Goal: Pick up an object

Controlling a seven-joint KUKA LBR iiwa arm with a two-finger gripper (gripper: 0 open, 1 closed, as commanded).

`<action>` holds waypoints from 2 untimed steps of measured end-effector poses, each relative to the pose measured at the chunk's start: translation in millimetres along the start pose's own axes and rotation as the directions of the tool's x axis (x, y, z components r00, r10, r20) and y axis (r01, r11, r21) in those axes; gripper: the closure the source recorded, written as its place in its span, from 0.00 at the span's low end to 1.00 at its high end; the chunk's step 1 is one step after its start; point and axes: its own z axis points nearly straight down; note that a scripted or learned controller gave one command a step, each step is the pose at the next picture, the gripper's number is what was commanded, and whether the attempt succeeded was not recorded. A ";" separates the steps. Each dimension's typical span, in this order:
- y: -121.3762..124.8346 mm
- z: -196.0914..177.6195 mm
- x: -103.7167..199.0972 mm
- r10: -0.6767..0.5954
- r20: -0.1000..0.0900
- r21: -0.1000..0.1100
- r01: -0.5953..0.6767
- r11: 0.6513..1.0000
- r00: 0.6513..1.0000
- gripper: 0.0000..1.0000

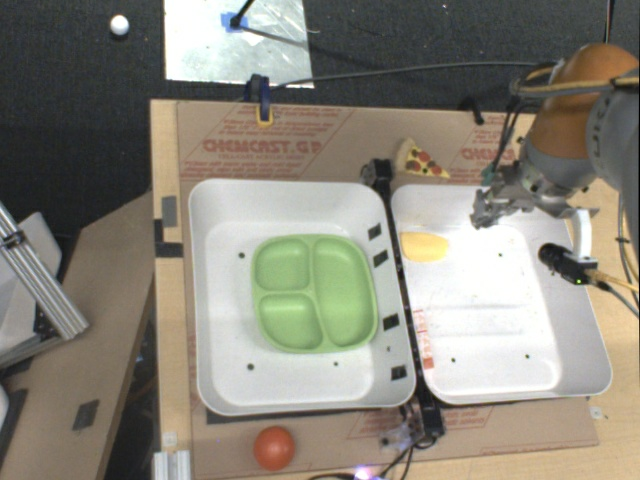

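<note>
Two white bins sit side by side on a cardboard-covered tabletop (300, 133). The left bin (215, 268) holds a green tray (313, 293) with three compartments, lying flat near the bin's middle. The right bin (520, 318) holds a yellow object (425, 247), rounded and pale, lying near the bin's far left corner, close to the divider between the bins.

The arm (580, 118) enters from the right, its orange band high above the right bin's far edge. The hand (490, 208) hangs over the far part of the right bin, to the right of the yellow object and apart from it. Whether it is spread or closed I cannot tell; it is small and dark against the wrist, and nothing is seen between its tips. A white bracket with a black part (570, 258) sits just below the wrist, over the bin's right side.

Outside the bins, a pizza slice toy (420, 160) lies on the cardboard just beyond the gap between the two bins. An orange ball (274, 447) rests on the cardboard at the near edge, below the left bin. A blue clamp (260, 96) grips the cardboard's far edge. Beyond it, a shiny sheet (235, 28) lies on the dark surface, and a small white ball (120, 25) lies to its left. A metal rail (40, 288) slants in at the left edge.
</note>
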 end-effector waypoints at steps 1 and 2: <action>1.1 -65.3 1.4 0.000 0.000 -0.001 0.000 1.000 1.000 1.00; 2.1 -62.4 1.4 -0.001 0.000 0.004 0.001 1.000 1.000 1.00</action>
